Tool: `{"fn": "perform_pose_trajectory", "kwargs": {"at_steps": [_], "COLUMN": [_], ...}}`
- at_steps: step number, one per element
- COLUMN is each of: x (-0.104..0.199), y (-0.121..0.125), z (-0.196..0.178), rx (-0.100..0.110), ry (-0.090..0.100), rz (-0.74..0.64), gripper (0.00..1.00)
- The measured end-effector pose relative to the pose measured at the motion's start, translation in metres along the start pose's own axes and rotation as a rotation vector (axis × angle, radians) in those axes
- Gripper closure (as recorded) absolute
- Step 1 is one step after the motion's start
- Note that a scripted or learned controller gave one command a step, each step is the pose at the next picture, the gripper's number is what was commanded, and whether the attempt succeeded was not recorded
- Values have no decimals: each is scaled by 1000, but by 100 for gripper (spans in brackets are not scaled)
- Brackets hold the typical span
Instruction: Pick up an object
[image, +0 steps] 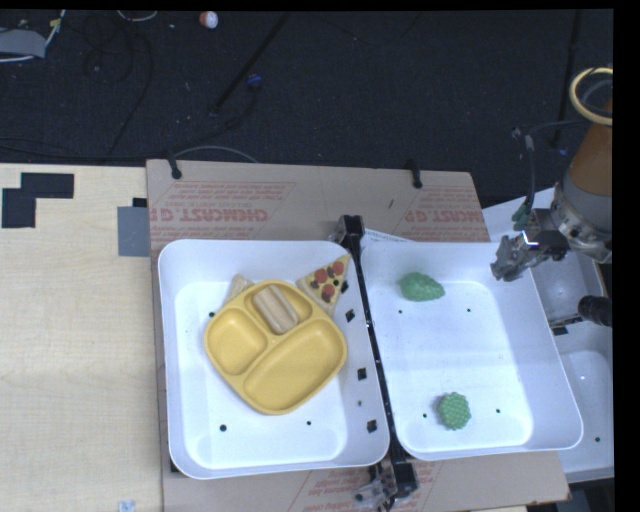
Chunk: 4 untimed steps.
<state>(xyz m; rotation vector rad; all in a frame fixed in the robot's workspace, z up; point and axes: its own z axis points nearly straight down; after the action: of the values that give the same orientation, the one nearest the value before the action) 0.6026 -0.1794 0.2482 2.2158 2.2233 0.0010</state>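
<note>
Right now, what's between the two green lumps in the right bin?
Nothing: in the camera view, bare white bin floor separates the smooth green lump from the bumpy green lump.

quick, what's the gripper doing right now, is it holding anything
Gripper: above the right bin's far right corner; nothing visible in it, open or closed cannot be told.

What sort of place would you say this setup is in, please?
Probably a robotics lab test bench: a robot arm reaches over two white bins holding toy food, a yellow tray, with loose cables behind.

Yellow divided plate (277, 361), left bin (190, 400)
</note>
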Motion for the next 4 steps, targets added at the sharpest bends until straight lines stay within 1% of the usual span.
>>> {"fn": "perform_pose_trajectory", "kwargs": {"at_steps": [1, 2, 3, 4], "x": [39, 94, 141, 182], "y": [-15, -31, -38, -56], "z": [2, -4, 9, 8], "rx": [6, 6, 7, 8], "ry": [2, 3, 3, 2], "rz": [2, 0, 0, 1], "gripper": [100, 100, 100, 100]}}
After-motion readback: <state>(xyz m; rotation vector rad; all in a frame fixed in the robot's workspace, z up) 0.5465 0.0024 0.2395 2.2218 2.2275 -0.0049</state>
